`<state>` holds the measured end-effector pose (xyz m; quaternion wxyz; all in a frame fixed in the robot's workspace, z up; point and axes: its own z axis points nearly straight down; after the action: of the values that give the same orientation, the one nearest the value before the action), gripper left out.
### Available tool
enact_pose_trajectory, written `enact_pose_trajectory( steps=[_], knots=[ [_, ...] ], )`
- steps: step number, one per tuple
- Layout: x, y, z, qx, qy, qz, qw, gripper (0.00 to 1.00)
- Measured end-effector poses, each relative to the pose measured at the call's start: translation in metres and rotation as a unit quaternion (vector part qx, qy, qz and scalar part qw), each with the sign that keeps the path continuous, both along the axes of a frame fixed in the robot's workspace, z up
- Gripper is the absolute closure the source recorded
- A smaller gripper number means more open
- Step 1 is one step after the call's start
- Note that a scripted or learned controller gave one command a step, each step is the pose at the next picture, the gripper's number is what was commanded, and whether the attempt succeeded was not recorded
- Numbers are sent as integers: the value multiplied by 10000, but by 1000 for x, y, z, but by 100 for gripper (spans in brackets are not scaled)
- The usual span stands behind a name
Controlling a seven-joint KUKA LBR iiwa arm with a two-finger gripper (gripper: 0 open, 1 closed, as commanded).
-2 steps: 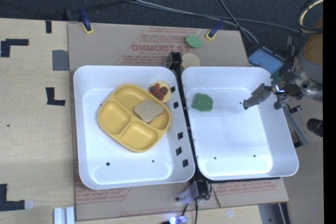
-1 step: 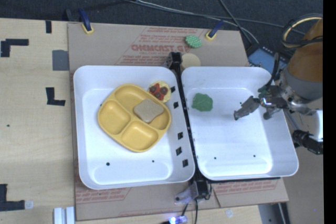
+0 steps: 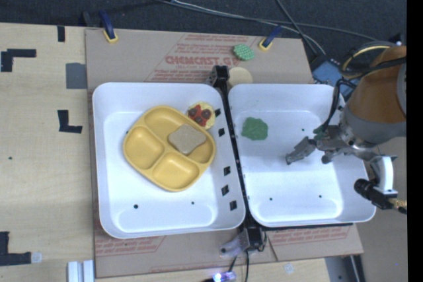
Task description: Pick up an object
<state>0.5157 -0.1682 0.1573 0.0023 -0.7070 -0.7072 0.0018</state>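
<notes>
A green lumpy object [image 3: 254, 129] lies in the right bin [image 3: 291, 208], near its upper left. My gripper [image 3: 308, 156] hangs low over the middle of that bin, to the right of and slightly below the green object and apart from it. Its two dark fingers stand spread open with nothing between them. In the left bin [image 3: 158, 218] sits a yellow divided plate [image 3: 149, 145] with a tan square piece [image 3: 186, 139] on it. A small red and yellow item [image 3: 201, 114] rests at the plate's upper right edge.
The grey arm with its orange band [image 3: 377, 99] reaches over the right bin's right wall. A black divider [image 3: 228, 142] runs between the bins. A green patterned disc [image 3: 243, 51] lies on the cardboard behind the bins, and cables cross the dark floor beyond.
</notes>
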Motion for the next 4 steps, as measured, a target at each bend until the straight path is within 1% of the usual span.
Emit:
enact_pose_trajectory(
  steps=[1, 2, 3, 4],
  knots=[
    [3, 0, -44, 0, 0, 4, 10000, 0],
    [4, 0, -32, 1, -16, 11, 10000, 100],
    [-2, -4, 14, -9, -43, -1, 10000, 100],
    [-1, -4, 60, -11, -49, 5, 10000, 100]
  ],
)
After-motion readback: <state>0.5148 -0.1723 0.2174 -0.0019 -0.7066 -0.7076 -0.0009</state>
